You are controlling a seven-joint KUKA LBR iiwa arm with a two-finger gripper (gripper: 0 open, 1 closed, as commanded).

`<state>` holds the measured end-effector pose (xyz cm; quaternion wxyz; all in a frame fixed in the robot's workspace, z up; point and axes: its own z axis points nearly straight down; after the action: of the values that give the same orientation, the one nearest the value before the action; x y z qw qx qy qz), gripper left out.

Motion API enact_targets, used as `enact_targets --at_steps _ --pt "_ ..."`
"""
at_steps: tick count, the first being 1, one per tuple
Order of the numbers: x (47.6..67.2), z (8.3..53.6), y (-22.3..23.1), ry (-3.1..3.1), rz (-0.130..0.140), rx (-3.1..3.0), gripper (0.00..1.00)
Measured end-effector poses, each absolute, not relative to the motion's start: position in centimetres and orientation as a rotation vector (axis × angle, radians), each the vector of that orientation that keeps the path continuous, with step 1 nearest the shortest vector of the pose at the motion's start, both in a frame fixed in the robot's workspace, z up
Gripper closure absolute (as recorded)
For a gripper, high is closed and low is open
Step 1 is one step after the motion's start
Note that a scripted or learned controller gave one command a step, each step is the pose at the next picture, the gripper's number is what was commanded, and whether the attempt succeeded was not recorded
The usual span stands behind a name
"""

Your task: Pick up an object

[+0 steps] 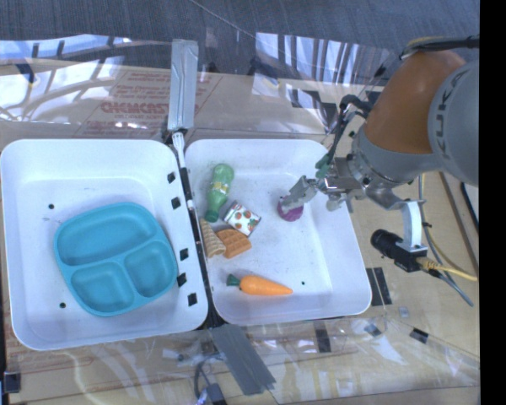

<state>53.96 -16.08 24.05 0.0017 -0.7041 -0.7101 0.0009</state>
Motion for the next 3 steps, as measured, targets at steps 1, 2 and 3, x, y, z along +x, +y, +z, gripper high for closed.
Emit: enact_targets --at_steps 1,2,3 --pt "57.1 13.9 -20.4 -2.221 0.013 -2.205 0.00" --pt "62.5 9.2 -20.9 -2.232 0.001 -2.211 0.00" --pt "57.2 9.2 -20.9 -2.230 0.004 -2.209 0.00"
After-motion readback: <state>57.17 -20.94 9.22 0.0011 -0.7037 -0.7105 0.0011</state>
